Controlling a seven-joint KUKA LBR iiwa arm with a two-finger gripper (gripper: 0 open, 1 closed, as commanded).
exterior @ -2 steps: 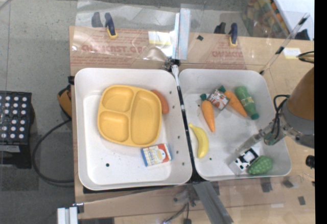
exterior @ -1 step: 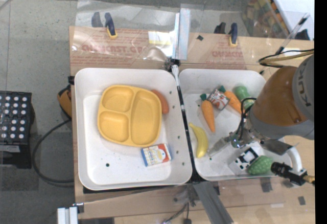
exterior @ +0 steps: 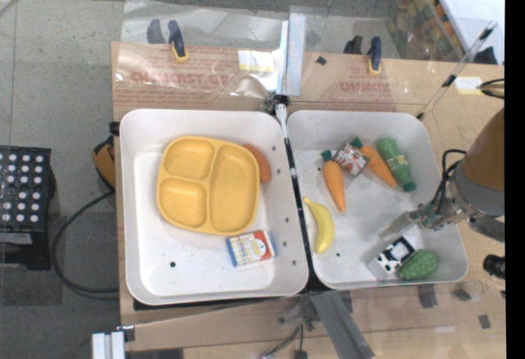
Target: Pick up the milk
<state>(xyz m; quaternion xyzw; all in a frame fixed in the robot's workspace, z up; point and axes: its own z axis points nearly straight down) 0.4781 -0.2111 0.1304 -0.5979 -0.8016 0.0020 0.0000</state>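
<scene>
Bins sit side by side: left bin has the yellow tray, with the milk at its 5 o'clock. Gripper hovers in the right bin; can't tell if fingers are open.

red print on plastic sheet, unreadable

Yellow plate left; banana, carrots right.
</scene>
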